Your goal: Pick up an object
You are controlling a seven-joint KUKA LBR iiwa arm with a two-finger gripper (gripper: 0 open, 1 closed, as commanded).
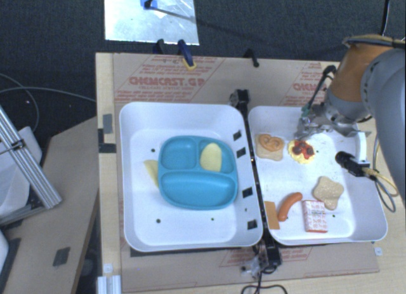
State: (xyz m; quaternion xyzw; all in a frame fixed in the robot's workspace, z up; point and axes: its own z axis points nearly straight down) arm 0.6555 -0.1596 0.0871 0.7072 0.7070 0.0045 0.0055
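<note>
In the right bin [355,223], my gripper [306,135] hangs low at the far side, just above a small yellow piece with red topping [302,151]. Whether it touches that piece I cannot tell. To the left of it lies a tan heart-marked toast [271,146]. Nearer the front are a bread chunk [328,190], an orange sausage [290,205], a pink packet [314,216] and an orange slice [271,214] by the bin's left wall.
The left bin [136,134] holds a blue divided plate [196,181] with a yellow oval [211,157] in its upper right compartment. A pale yellow wedge [151,171] lies against the plate's left side. The arm [374,77] comes in over the right bin's far corner.
</note>
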